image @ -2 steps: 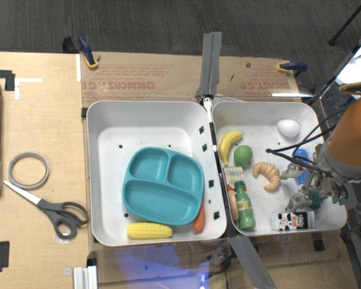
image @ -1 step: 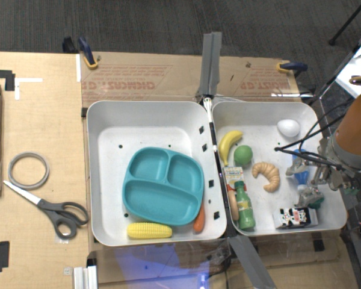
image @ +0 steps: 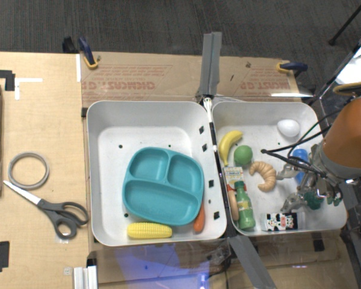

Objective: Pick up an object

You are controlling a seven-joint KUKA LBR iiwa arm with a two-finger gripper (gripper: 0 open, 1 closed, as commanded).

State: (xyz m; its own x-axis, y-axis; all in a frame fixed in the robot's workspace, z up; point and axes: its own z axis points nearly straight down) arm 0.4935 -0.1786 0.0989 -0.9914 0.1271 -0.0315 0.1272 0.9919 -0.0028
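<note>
White plastic bins sit side by side on the bench, and we see the left bin (image: 102, 161) and the right bin (image: 325, 224) meeting at a shared wall in the middle.

In the left bin we find a teal divided plate (image: 163, 185), lying flat and filling much of the floor. Just below it a yellow corn cob (image: 149, 230) lies along the front wall, and an orange carrot (image: 199, 220) is tucked against the plate's lower right corner.

In the right bin we count several things. A banana (image: 229, 144) curves near the dividing wall, with a green ball (image: 243, 155) touching its lower end. A croissant (image: 264, 175) lies near the middle. A green bottle (image: 244, 206) lies along the left side, a small labelled packet (image: 233, 174) just above it. A white egg (image: 288, 127) rests near the back wall. A black-and-white carton (image: 281, 221) lies by the front wall. A blue thing (image: 299, 157) sits partly behind cables.

We see the gripper (image: 310, 194) low over the right side of this bin, between the croissant and the carton, touching neither as far as we can judge. We cannot tell how the claw stands, since cables and the wrist crowd it.

On the wood to the left lie scissors (image: 51, 209) and a tape ring (image: 28, 170).
</note>
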